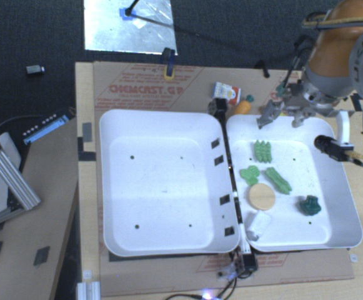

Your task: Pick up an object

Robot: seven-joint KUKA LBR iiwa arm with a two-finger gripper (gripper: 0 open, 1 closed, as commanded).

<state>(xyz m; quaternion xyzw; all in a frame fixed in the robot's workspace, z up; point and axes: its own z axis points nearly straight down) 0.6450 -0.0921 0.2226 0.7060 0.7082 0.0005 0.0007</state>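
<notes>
Reaching in from the right, the arm (pixel 347 42) holds its gripper (pixel 282 115) above the far rim of the right bin (pixel 340 186). Its two fingers are spread apart, with nothing between them. No object has been picked up; the approach, descent, closure and lift all remain to be done.

The left bin (pixel 162 180) holds no candidates, so any pick must come from the right bin. Its contents, in descending size:

1. A tan disc (pixel 262 196), lying flat near the bin's middle.
2. A long green piece (pixel 278 180), touching or just beside the disc's far edge.
3. A ridged green piece (pixel 262 150), nearest to the gripper (judged the most likely first target).
4. A dark green lump (pixel 310 205), apart from the rest, toward the right wall.
5. A small green piece (pixel 250 174), near the centre divider.
6. A pale white item (pixel 258 221) at the near left corner, hard to make out against the bin floor.
</notes>
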